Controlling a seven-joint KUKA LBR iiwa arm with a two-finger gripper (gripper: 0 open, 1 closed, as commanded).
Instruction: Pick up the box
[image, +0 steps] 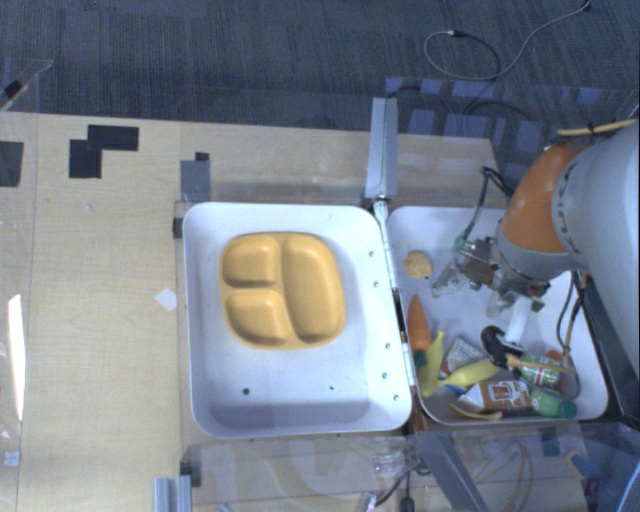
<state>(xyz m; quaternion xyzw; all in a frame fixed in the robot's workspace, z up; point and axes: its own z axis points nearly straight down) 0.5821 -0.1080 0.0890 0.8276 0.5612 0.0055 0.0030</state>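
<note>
Looming nearest the lens, the grey arm (600, 200) with its orange band (535, 205) comes in over the right bin (440, 225), which sits against the right side of the bench (90, 330). Beside it, toward the bench's middle, the left bin (290, 410) carries a yellow divided plate (283, 290) in its centre. The gripper (480, 275) hangs over the upper middle of the right bin, above bare white floor; whether it is released or clenched I cannot tell, and nothing is visibly in its grasp.

Clutter is heaped along the near edge of the right bin: a banana (462, 375), a carrot (418, 325), a green bottle (540, 375), and a pale lump (418, 264) apart near the far left corner. The box (505, 395) appears to be the small brown carton wedged in that heap near the near right corner, lying flat, partly covered by the banana and bottle; its print is too small to read.

By my reading, the approach is under way and the pick is not yet made. The next move calls for travelling toward the near edge, then descending onto the carton without snagging its neighbours.
</note>
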